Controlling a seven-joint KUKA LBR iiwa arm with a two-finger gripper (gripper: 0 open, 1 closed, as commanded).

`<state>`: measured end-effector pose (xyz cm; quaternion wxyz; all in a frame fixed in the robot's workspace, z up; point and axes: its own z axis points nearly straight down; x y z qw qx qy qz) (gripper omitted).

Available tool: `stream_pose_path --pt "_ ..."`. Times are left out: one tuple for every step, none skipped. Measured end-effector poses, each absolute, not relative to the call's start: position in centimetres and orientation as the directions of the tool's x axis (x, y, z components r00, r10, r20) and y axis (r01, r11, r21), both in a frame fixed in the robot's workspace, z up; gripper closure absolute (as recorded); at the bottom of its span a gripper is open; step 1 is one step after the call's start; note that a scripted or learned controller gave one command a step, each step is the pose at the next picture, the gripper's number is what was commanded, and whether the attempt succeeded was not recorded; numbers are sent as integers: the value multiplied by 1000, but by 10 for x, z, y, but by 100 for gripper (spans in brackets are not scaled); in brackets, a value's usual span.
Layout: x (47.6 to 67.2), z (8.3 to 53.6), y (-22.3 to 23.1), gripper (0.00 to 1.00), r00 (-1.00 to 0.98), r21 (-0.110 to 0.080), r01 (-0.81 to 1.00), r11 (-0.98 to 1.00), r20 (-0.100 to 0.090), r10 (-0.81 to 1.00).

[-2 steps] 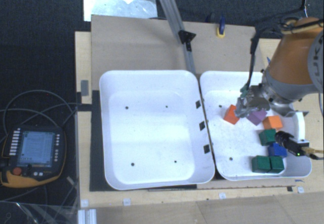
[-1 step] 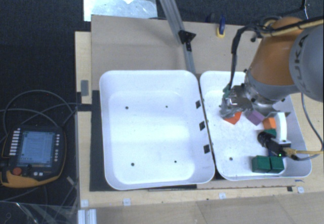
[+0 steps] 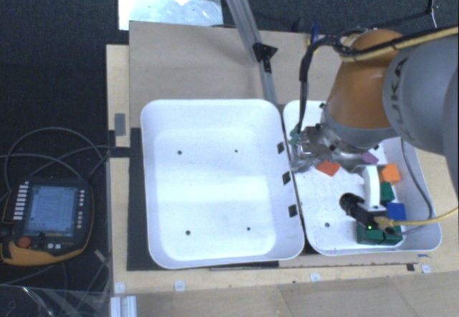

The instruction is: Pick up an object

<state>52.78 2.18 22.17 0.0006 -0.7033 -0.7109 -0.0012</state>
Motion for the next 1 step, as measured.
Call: stream_pose_path --pt "532 230 83 100 -12 2 1000 12 3 1000"
